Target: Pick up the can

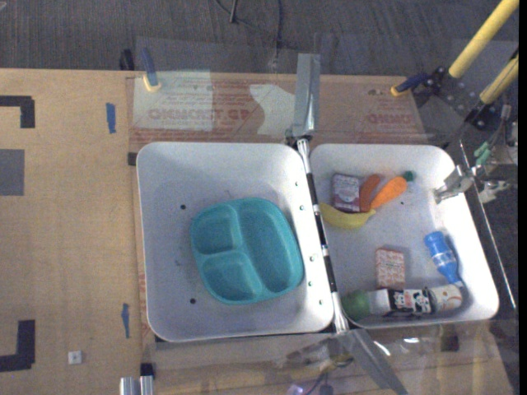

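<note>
currently, approach stage: nothing is lifted. you have the claw (452,188) at the right side of the right bin (387,149), near its far corner, well apart from anything to grab. whether it is spread or pressed together i cannot tell; it is small and blurred against the rim.

the can (346,192) is my best reading of the short dark-red item with a pale label, at the far left of that bin, close to the dividing wall. treat that identification as a judgement.

next move, as i judge it: carry the claw across the bin toward the left, centre it over the can, then descend.

crowding is your problem:
- carrot (389,191) lies just beside the can on its right, seemingly touching.
- banana (349,217) curls along the can's near edge.
- bin wall is close on the left, so little room on that side.

elsewhere, out of the way: small box (389,266), blue bottle (442,255), and a cow-print bottle (409,301) lying along the near wall. left bin (214,147) holds a teal plate (245,249). table (66,220) is bare brown board.
</note>
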Tool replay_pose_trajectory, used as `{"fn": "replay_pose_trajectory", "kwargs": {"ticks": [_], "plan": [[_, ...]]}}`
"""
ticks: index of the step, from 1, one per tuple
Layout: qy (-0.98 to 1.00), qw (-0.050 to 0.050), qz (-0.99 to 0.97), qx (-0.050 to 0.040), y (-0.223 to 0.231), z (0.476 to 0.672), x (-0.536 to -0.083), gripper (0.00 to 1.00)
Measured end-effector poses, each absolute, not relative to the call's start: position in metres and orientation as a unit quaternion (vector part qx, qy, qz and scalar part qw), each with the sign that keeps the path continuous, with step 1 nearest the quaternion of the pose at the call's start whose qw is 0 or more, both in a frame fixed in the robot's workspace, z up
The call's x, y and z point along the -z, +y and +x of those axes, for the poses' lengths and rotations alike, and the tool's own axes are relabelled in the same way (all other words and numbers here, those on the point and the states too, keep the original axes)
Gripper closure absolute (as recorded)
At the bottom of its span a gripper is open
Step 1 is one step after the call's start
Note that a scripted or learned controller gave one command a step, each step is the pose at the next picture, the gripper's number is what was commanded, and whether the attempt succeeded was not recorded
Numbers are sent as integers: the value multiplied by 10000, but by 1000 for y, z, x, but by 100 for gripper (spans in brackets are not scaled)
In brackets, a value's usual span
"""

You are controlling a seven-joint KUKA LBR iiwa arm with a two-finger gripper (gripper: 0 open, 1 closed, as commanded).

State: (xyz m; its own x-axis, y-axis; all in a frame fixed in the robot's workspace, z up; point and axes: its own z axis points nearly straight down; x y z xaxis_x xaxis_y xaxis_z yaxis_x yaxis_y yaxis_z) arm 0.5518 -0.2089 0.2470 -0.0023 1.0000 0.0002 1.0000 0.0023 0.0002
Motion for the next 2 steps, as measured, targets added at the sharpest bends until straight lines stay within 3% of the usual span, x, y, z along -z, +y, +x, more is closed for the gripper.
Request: {"fn": "replay_pose_trajectory", "kwargs": {"ticks": [1, 2], "plan": [[-7097, -34, -7045, 22, -182, 556, -88, 0], [-7004, 31, -7137, 61, -214, 573, -89, 0]]}}
